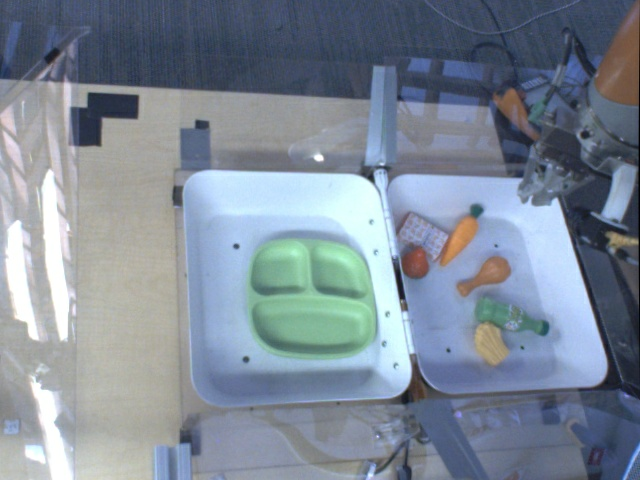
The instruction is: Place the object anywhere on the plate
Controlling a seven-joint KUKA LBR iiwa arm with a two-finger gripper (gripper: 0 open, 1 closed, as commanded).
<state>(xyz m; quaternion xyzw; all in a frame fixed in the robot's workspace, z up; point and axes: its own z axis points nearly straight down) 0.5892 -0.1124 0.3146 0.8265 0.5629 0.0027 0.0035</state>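
Pale wooden surface (120,298) carries two shallow white plastic bins side by side. Left bin (215,268): holds a light green plastic plate with three compartments (311,298), lying flat near the bin's centre, two small sections toward the far side and one long section toward the near side; nothing rests on the plate. Right bin (570,288): six small items. Against its left wall, a small red round ball-like piece (415,263), just beside a flat white card-like packet with a red pattern (423,233) lying just behind it. Next, an orange toy carrot with a green top (459,238), tilted, green end pointing to the far right, close to the packet. Near the middle, a tan-orange drumstick-shaped toy (486,275), apart from the carrot. Toward the near side, a green toy bottle lying on its side (511,318), and just in front of it a small yellow ridged piece (490,344), the two nearly touching. All candidate objects sit in the right bin, none on the plate. Grey end effector (540,183) is at the far right corner of the right bin, above its rim, well apart from the toys; nothing seen between its fingers; whether they are spread or pressed together: cannot tell.
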